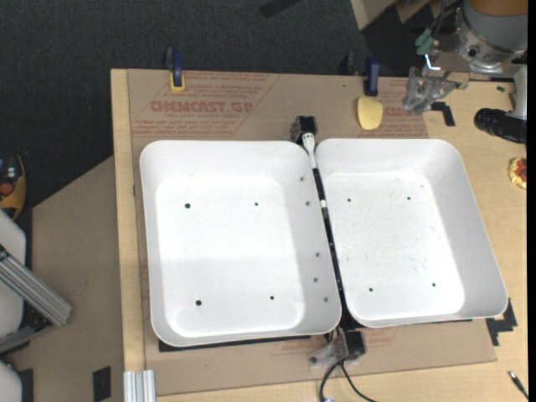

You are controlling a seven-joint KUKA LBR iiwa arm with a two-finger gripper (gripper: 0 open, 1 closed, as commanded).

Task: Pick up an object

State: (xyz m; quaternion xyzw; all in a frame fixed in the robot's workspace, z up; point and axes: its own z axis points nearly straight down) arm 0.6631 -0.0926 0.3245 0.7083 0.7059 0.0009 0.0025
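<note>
Camera view shows a small yellow object on the table — likely light, soft; the pincer beside it — state unclear.

The gripper hung over the brown board beyond the right bin, its metal fingers pointing down. Just left of the fingers lay a small yellow object, apart from them. Farther left and nearer the camera sat the left bin.
</note>
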